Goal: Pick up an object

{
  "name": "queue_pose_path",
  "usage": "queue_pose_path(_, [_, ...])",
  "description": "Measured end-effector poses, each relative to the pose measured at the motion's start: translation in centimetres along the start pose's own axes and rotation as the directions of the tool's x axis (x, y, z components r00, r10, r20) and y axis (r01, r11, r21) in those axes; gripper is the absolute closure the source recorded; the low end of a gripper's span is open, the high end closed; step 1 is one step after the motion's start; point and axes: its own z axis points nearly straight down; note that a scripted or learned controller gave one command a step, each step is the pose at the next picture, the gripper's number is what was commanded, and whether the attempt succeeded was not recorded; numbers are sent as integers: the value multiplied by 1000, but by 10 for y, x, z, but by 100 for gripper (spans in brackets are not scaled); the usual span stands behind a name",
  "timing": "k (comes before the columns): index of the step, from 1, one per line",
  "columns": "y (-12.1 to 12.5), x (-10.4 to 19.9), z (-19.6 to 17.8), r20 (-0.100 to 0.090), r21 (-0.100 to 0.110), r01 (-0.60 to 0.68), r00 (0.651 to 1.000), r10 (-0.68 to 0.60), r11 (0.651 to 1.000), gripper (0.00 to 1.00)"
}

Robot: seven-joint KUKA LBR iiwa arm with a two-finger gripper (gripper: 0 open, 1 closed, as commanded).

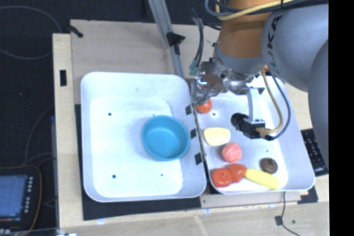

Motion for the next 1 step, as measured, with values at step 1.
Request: queue_pose_path(1, [-8, 46, 21, 2, -2, -1, 1000, 1, 1000, 100])
